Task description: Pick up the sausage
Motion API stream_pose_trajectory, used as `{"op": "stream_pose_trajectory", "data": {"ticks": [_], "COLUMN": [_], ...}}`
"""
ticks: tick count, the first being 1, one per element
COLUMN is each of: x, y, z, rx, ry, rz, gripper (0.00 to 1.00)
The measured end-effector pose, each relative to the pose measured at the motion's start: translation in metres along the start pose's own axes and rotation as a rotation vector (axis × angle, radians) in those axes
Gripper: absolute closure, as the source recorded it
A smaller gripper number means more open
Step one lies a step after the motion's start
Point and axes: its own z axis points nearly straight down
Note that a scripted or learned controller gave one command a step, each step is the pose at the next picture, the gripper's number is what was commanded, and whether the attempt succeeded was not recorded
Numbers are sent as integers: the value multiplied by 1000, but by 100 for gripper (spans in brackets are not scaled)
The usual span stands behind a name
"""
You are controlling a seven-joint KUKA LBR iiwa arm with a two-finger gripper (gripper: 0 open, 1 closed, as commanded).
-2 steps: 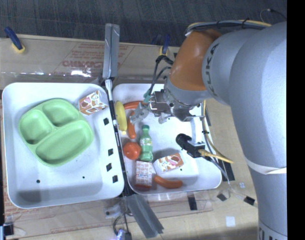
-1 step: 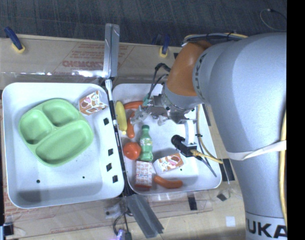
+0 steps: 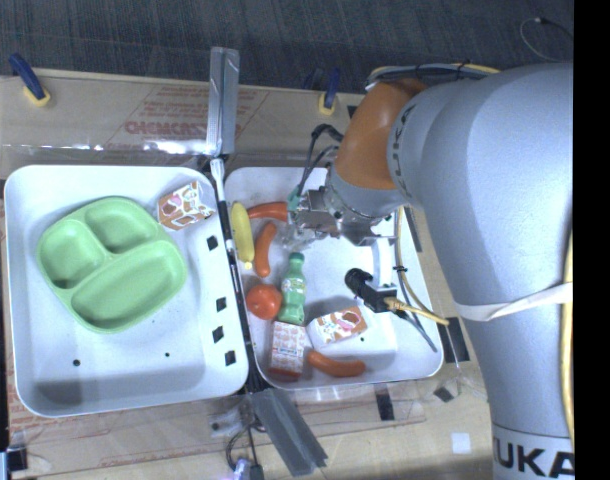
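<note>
A reddish sausage (image 3: 268, 209) lies at the back left of the right bin (image 3: 422, 360), just left of my gripper (image 3: 303, 218). A similar orange-red sausage (image 3: 335, 365) lies along that bin's front wall. Below the first one, a shorter orange piece (image 3: 264, 249) lies at a slant. My gripper hangs low over the back of the right bin, close to the first sausage's right end. The wrist hides its tip, and I see nothing held in it.
The right bin also holds a yellow banana (image 3: 242, 233), a tomato (image 3: 264, 301), a green bottle (image 3: 293, 288) and two cartons (image 3: 337, 325) (image 3: 288, 346). In the left bin (image 3: 45, 388) sit a green divided plate (image 3: 113, 263) and a carton (image 3: 183, 206).
</note>
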Motion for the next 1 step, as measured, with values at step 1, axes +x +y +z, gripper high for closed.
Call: {"op": "stream_pose_trajectory", "data": {"ticks": [1], "x": [62], "y": [45], "z": [-79], "rx": [-6], "ry": [-1], "rz": [211], "gripper": [100]}}
